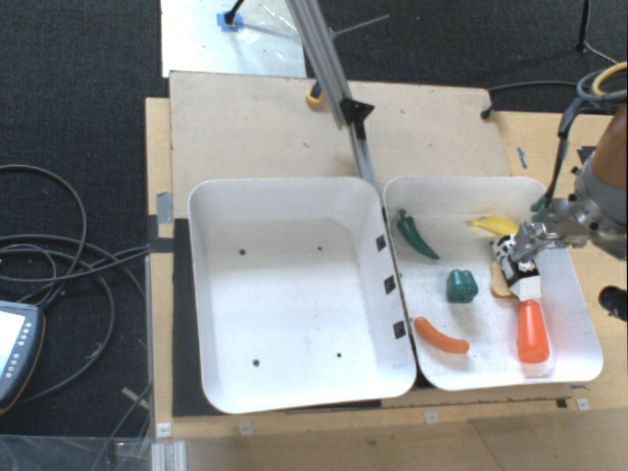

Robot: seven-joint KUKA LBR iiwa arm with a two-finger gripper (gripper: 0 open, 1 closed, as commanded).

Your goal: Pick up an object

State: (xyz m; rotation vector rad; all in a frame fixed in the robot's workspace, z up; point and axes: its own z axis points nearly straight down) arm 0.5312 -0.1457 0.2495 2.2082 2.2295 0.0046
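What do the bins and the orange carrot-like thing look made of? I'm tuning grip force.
Bins: likely thin moulded plastic, smooth white with a slight sheen, rounded corners and rolled rims. Orange carrot-like thing: probably plastic or rubber toy food, with even saturated colour and a smooth surface; hardness can't be judged by sight.

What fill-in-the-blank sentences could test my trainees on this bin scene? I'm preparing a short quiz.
1. All the objects lie in the ____ bin of the camera view.
2. The carrot lies nearest the ____ edge of its bin.
3. The gripper hangs between the banana and the orange ____.
4. The colour of the pepper is ____.

Missing words: right; front; bottle; green
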